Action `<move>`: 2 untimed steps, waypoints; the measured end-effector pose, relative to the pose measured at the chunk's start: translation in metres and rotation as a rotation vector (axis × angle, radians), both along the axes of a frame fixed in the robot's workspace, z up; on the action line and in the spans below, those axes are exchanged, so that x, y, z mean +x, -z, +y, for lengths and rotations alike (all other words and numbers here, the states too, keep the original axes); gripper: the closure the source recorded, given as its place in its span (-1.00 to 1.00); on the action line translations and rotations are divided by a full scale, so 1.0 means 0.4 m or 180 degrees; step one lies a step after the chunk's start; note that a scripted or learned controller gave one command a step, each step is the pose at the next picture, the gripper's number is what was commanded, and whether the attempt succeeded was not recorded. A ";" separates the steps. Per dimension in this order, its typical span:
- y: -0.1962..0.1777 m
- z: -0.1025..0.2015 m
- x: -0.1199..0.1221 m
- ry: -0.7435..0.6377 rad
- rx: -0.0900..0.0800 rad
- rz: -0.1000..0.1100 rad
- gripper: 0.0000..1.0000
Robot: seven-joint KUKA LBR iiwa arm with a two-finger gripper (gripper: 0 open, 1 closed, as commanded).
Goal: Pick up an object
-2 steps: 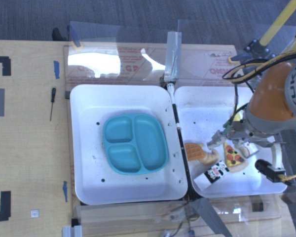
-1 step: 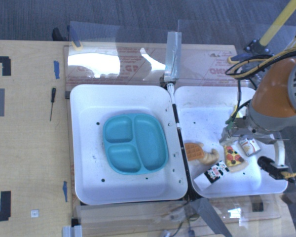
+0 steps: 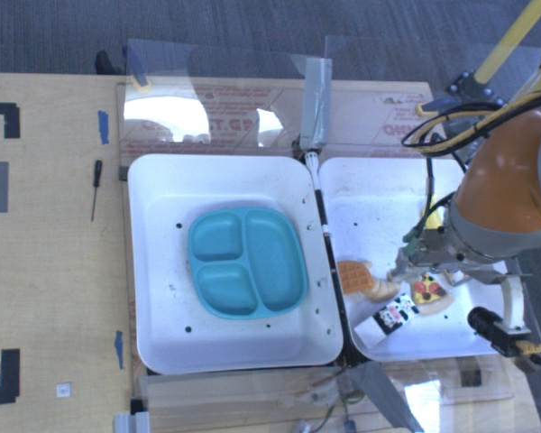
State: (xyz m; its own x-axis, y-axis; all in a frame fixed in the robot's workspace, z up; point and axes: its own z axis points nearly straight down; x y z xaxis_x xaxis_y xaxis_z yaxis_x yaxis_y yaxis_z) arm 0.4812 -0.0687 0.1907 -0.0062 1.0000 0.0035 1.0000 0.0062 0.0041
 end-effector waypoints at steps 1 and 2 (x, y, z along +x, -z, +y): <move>-0.076 -0.018 -0.002 0.0019 -0.0013 -0.0001 1.00; -0.098 -0.017 0.000 0.0015 -0.0016 -0.0003 1.00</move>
